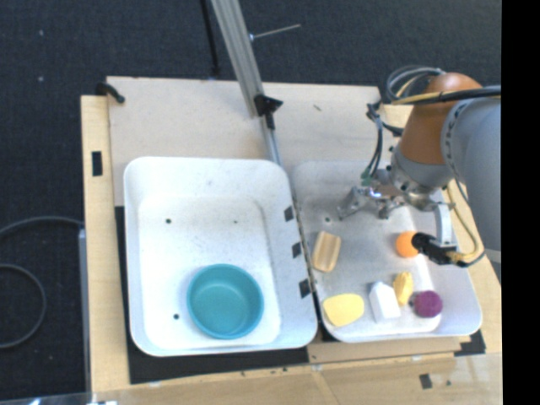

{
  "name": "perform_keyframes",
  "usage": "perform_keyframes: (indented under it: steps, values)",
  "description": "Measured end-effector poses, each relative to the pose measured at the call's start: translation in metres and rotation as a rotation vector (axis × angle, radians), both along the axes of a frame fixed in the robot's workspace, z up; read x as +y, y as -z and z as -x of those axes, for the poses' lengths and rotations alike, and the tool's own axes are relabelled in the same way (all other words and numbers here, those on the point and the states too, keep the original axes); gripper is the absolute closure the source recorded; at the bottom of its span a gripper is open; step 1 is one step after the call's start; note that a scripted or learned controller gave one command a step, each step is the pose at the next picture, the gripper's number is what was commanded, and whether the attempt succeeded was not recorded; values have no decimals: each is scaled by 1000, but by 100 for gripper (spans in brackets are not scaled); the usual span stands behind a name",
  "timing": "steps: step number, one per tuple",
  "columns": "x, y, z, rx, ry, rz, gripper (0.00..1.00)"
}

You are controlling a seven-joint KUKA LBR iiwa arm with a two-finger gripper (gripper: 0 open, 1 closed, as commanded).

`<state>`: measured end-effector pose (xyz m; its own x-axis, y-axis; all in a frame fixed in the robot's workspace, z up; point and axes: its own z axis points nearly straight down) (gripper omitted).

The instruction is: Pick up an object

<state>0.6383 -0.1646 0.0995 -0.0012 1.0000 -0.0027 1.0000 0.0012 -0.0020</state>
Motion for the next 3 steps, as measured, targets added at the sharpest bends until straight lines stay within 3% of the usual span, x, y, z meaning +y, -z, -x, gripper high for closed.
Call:
perform_keyframes:
  steps: [1, 3]
  values:
    - [-1, -13, -1, -6, -1, 1, 100]
    - [-7, -109, -6, -9, -2, -1, 100]
